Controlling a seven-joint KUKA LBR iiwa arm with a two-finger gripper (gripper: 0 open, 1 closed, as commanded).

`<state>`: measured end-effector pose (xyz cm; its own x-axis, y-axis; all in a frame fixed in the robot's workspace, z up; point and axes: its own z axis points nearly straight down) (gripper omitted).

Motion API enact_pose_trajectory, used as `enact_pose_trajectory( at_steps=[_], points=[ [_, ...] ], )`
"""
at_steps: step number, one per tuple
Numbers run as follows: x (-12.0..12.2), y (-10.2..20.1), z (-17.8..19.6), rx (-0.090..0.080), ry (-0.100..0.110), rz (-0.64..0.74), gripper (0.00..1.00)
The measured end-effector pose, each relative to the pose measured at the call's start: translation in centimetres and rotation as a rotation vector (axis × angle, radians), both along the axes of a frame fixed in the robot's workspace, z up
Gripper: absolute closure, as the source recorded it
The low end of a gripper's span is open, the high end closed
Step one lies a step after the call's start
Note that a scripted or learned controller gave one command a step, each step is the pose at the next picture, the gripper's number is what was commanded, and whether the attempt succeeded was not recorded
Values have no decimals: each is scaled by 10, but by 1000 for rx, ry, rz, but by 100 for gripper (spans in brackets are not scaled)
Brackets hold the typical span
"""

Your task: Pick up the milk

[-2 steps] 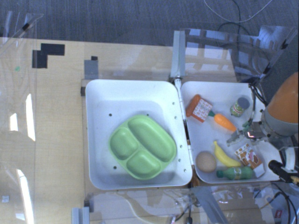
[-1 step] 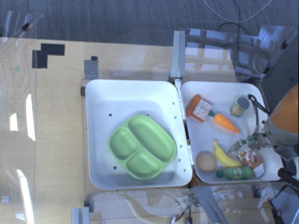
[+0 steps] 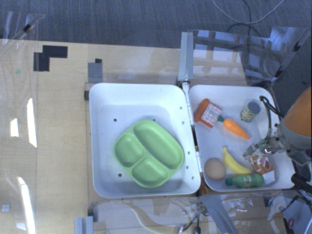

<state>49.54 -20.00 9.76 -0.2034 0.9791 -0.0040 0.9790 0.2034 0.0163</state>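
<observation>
looking down at a slant on a pale wooden bench (image 3: pixel 53 145) holding two shallow white plastic bins with rounded corners. one smooth green tray (image 3: pixel 149 153) with three moulded compartments lies tilted in the left bin (image 3: pixel 105 101). the right bin (image 3: pixel 209 94) holds one orange and white milk carton (image 3: pixel 208 113) in its upper left, boxy and lying flat; one tapered orange carrot (image 3: pixel 235 128) just beside it; one small round can (image 3: pixel 250 111) near the far right wall; one curved yellow banana (image 3: pixel 235 164); one round tan ball-like thing (image 3: pixel 214 169); one green bottle (image 3: pixel 245 180) on its side; and one small orange packet (image 3: pixel 263 164). the metal gripper (image 3: pixel 261 149) sits low near the packet, well apart from the milk carton; i cannot tell how it is set.
</observation>
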Motion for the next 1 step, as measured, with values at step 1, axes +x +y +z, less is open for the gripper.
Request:
enact_pose_trajectory(
  at_steps=[1],
  points=[
    [14,57,98,-1,12,23,100]
  ],
)
